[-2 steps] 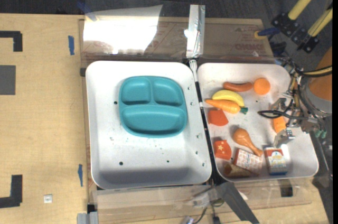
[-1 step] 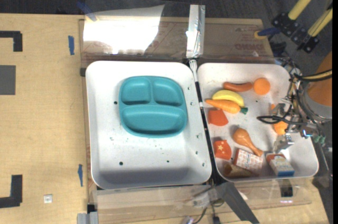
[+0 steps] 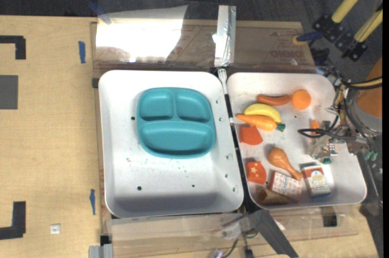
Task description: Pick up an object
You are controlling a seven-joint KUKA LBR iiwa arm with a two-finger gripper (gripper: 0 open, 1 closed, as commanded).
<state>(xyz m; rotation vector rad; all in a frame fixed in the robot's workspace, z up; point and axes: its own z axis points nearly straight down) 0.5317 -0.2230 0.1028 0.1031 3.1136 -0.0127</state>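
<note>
The right bin (image 3: 354, 191) holds several toy foods: an orange (image 3: 301, 98), a brown sausage (image 3: 273, 99), a banana (image 3: 262, 111), a carrot (image 3: 260, 122), a red wedge (image 3: 250, 135), a chicken drumstick (image 3: 282, 160), a red packet (image 3: 256, 172) and two small cartons (image 3: 284, 184) (image 3: 317, 181). My gripper (image 3: 325, 140) hangs low over the bin's right side, amid cables, just above the right-hand carton and right of the drumstick. Nothing is visibly held.
The left bin (image 3: 115, 129) carries a teal divided plate (image 3: 176, 122). A taped clear sheet (image 3: 146, 38) lies behind the bins. Yellow poles with black clamps (image 3: 349, 1) stand at the top right. The arm's orange band (image 3: 372, 106) sits at the right edge.
</note>
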